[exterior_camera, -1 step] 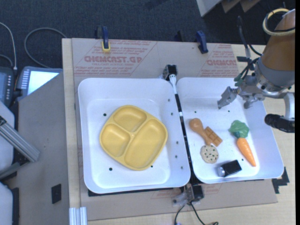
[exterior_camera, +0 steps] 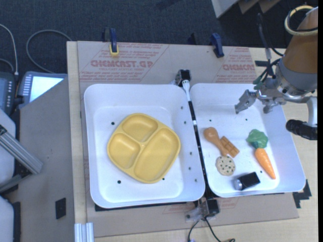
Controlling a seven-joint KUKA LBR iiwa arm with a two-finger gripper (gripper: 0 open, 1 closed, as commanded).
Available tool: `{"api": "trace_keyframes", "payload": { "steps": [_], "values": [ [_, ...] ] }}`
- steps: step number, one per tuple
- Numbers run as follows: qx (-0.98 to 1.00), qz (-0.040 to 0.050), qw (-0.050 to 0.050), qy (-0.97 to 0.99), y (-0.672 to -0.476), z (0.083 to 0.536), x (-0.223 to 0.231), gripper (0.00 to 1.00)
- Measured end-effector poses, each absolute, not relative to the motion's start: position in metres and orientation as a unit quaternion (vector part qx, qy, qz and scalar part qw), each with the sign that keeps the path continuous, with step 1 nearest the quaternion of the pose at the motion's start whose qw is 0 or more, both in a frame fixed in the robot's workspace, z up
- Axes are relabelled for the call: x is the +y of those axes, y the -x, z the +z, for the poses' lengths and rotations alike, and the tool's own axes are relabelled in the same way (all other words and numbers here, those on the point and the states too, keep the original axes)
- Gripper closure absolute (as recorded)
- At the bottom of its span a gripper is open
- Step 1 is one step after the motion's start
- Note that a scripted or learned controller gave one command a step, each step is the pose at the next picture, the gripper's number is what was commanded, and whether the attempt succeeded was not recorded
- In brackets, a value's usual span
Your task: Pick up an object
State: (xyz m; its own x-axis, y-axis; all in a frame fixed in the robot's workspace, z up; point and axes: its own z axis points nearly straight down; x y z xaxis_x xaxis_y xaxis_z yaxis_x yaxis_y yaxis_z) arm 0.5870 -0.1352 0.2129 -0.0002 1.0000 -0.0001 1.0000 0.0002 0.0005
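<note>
Arm: a grey arm with an orange band is seen reaching in from the right, above the far right corner of the right bin [exterior_camera: 282, 183].
Gripper: the gripper [exterior_camera: 254, 101] is held over the far part of the right bin, with nothing seen between its fingers; whether they are spread or pressed together cannot be told.
Right bin: five small things are gathered in its near half, well apart from the gripper.
Spoon: a tan wooden spoon [exterior_camera: 213, 136] is laid near the bin's left edge, its bowl toward the far side.
Cookie: a round speckled cookie [exterior_camera: 225, 165] is placed just beside the spoon's near end.
Carrot: an orange carrot [exterior_camera: 264, 162] with a green leafy top is set toward the right edge, its tip pointed at the near right corner.
Black block: a small black block [exterior_camera: 247, 181] is found close to the near edge, between cookie and carrot.
Left bin: a yellow plate [exterior_camera: 144, 147] with three compartments is seated at the middle of the left bin [exterior_camera: 96, 135].
Bench: both bins are carried side by side on a brown board [exterior_camera: 151, 59] with red lettering.
</note>
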Motion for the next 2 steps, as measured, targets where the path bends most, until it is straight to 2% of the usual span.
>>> {"api": "trace_keyframes", "payload": {
  "steps": [1, 2],
  "values": [
    [0.707, -0.0019, -0.003, -0.707, -0.584, 0.149, -0.132, 0.0],
    [0.707, -0.0011, -0.002, -0.707, -0.59, 0.089, -0.134, 0.0]
  ]
}}
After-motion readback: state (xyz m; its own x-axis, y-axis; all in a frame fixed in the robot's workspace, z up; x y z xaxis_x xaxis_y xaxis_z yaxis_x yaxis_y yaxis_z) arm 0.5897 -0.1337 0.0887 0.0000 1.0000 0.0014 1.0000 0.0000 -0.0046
